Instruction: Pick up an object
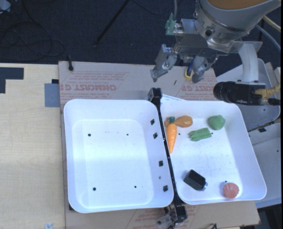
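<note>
My gripper (pixel 178 71) hangs high above the back edge of the right bin (pixel 248 142), fingers spread apart with nothing between them. In the right bin lie an orange carrot (pixel 171 133) by the divider, an orange oval piece (pixel 183 121) touching it, a green pod-shaped piece (pixel 200 134), a round green object (pixel 216 122), a black block (pixel 195 180) near the front, and a pinkish-red ball (pixel 230 190) in the front right corner.
The left bin (pixel 74 123) sits beside the right one, joined by a black clip strip (pixel 161 137). Both rest on a cardboard sheet (pixel 108 82). A black cylindrical part (pixel 236 92) juts in at the right bin's back corner.
</note>
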Controlling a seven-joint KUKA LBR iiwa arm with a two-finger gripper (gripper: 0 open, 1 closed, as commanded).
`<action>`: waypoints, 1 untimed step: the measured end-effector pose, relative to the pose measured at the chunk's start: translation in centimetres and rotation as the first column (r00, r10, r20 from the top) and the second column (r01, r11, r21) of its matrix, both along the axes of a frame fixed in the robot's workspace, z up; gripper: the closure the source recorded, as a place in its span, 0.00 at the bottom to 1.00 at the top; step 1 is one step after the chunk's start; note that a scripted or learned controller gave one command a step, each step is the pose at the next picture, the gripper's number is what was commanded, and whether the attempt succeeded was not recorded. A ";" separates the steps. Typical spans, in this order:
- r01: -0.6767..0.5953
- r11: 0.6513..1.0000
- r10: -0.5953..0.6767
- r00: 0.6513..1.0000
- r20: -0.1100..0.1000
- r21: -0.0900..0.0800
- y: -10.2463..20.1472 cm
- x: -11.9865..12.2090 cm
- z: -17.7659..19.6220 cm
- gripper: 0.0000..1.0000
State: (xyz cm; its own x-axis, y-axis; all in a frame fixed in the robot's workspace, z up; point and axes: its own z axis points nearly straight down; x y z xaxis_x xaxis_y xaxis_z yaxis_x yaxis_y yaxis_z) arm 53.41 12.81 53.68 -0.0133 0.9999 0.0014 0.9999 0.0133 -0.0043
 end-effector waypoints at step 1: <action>0.007 1.000 -0.007 1.000 0.002 -0.002 6.7 4.5 -0.1 0.00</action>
